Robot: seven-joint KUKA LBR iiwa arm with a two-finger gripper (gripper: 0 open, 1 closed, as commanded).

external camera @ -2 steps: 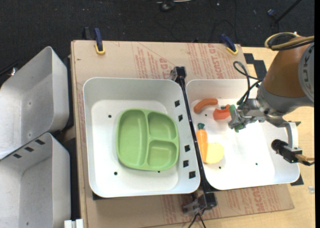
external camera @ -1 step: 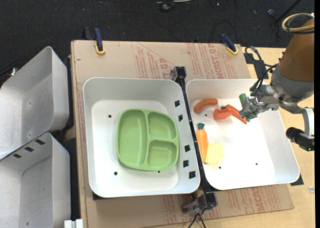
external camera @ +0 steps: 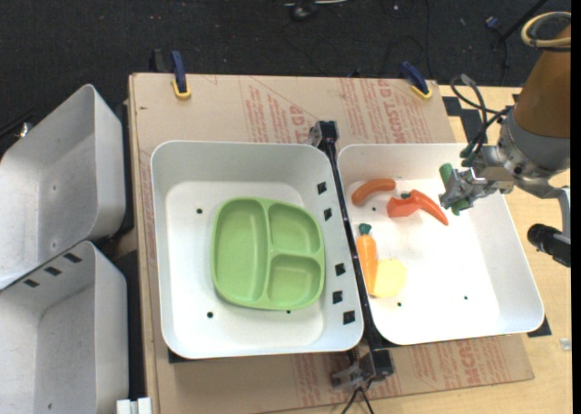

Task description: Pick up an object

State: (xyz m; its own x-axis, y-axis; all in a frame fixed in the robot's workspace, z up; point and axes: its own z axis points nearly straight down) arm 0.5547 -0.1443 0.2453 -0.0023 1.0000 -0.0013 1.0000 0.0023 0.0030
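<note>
In the right white bin (external camera: 508, 312) you see the two-finger gripper (external camera: 457, 192), its state impossible to tell, just beside a red-orange toy pepper (external camera: 416, 206); an orange sausage (external camera: 372, 190), toy carrot (external camera: 367, 253) and yellow block (external camera: 388, 278) lie nearby.

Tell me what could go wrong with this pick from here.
The gripper sits at the right bin's far edge, close beside the red pepper, so it could nudge it away rather than grasp it. The pepper lies close to the orange sausage, and the carrot touches the yellow piece, so a grasp might catch two things.
</note>
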